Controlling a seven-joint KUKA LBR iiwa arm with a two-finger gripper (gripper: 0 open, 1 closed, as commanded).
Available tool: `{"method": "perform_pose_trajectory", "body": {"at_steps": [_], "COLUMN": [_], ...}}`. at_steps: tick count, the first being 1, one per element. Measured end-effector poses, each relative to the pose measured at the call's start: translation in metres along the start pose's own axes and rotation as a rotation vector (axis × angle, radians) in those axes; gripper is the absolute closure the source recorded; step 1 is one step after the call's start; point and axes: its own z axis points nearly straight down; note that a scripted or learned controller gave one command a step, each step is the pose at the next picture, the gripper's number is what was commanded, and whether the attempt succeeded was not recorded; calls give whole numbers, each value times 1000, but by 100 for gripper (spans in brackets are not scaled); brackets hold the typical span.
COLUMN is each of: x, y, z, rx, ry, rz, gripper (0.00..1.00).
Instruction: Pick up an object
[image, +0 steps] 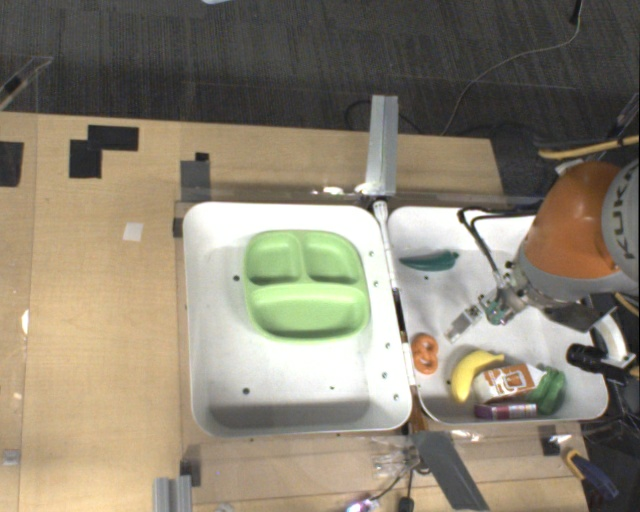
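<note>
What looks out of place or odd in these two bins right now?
Nothing looks spilled or damaged. The green divided tray lies alone in the left bin, slightly askew to its walls. In the right bin, the banana, the orange pretzel and other items crowd the near edge, while the dark green pepper lies apart.

At the right edge of the frame we see the arm (590, 240): a rounded orange band (565, 232) capped by a grey shell bearing part of an orange "KUKA" mark. Below it sits a grey wrist ring, then a small metallic gripper (480, 312) with teal-tinted fittings. 1 black cable (478, 232) loops along the upper left of the orange band.
</note>
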Motion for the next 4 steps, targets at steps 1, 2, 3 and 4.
{"method": "perform_pose_trajectory", "body": {"at_steps": [1, 2, 3, 4], "x": [7, 25, -37, 30], "y": [93, -31, 32, 20], "z": [-71, 23, -20, -28], "rx": [-3, -4, -2, 0], "ry": [-2, -6, -2, 1], "rz": [-296, -363, -406, -365], "gripper": [0, 0, 0, 0]}}
